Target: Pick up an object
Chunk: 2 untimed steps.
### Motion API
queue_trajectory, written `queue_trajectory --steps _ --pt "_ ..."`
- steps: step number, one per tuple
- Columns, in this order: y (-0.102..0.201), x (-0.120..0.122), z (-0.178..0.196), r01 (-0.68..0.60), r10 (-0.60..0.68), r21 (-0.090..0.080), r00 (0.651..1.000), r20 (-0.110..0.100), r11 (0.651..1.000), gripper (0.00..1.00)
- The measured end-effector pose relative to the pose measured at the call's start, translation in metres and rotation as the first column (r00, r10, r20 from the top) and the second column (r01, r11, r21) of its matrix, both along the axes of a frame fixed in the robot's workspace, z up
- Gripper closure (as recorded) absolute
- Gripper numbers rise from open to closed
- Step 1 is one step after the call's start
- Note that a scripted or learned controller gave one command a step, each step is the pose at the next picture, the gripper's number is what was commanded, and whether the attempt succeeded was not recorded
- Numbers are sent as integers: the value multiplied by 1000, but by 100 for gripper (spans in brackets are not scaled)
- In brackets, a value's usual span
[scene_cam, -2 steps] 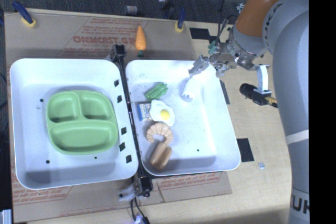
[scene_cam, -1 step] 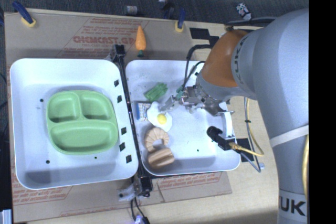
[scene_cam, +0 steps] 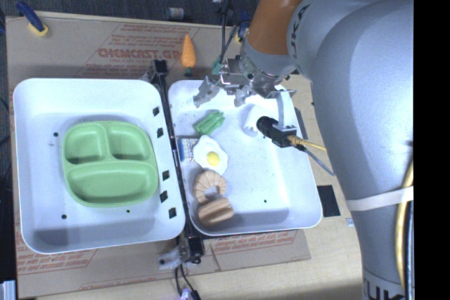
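Note:
My gripper (scene_cam: 225,93) hangs over the far end of the right bin (scene_cam: 295,183), open, with nothing between its fingers (scene_cam: 206,93). Just below it lies a green toy vegetable (scene_cam: 209,122), and to the right of that a small white object (scene_cam: 250,125). Further toward the front are a fried egg toy (scene_cam: 211,155), a tan croissant-like pastry (scene_cam: 210,183) and a brown bread piece (scene_cam: 215,210). A small blue and white packet (scene_cam: 186,149) leans at the bin's left wall.
The left bin (scene_cam: 35,109) holds a green divided plate (scene_cam: 109,163). An orange carrot toy (scene_cam: 188,50) lies on the cardboard behind the bins. A black cylinder with a yellow cable (scene_cam: 275,131) juts from the wrist over the right bin. The big grey arm covers the right side.

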State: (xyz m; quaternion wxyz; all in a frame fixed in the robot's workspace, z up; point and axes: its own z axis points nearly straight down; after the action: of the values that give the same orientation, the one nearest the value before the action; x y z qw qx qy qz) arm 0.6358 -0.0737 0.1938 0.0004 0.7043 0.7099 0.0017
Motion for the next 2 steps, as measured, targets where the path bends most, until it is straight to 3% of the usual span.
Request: queue_trajectory --steps 1,2 --pt "-19 22 171 1 -1 -4 1000 4 1000 0" --pt "2 -18 4 3 -3 -1 1000 -9 1000 0"
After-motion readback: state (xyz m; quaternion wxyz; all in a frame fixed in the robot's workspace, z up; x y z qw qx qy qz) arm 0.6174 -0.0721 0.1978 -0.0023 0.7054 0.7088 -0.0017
